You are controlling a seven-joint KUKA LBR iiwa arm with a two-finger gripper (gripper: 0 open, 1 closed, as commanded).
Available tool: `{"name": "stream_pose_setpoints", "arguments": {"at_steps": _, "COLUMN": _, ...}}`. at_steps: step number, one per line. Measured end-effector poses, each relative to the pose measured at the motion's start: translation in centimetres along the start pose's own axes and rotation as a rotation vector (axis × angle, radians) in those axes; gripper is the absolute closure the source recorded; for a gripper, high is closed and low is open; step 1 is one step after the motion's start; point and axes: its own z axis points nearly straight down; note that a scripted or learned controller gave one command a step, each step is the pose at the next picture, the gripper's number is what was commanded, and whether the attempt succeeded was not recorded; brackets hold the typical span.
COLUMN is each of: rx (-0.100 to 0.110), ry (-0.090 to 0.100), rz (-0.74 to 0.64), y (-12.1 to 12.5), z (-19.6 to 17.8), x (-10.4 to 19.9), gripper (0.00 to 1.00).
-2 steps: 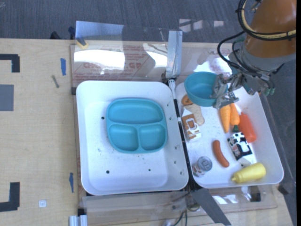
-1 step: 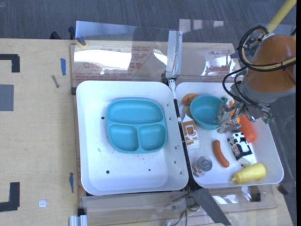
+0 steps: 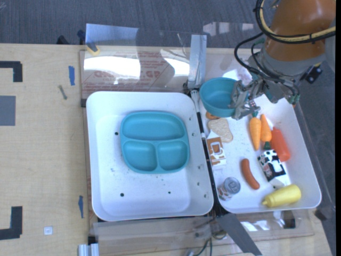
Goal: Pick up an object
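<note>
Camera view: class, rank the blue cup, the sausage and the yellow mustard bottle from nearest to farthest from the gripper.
1. Blue cup, just left of the gripper.
2. Sausage, mid-bin, below it.
3. Yellow mustard bottle, bottom corner of the right bin.

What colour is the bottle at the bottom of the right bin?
Yellow. The bottle lies on its side, seen clearly in the camera view.

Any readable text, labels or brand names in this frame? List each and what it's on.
None can be read.
Small carton: orange and white print, too blurred.
Can: label too small.
Black and white item: pattern, no legible words.
Clear panel behind the bins: reddish lettering, blurred.
</note>
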Motion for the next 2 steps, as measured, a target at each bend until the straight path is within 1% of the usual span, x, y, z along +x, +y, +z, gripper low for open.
{"name": "stream_pose_setpoints", "arguments": {"at_steps": 1, "rx": -0.001, "ry": 0.001, "rz": 0.007, "y": -0.2, "z": -0.6, "x": 0.1, "gripper": 1.0}}
{"name": "stream_pose_setpoints", "arguments": {"at_steps": 2, "rx": 0.0, "ry": -0.008, "rz": 0.008, "y": -0.2, "z": -1.6, "x": -0.1, "gripper": 1.0}}
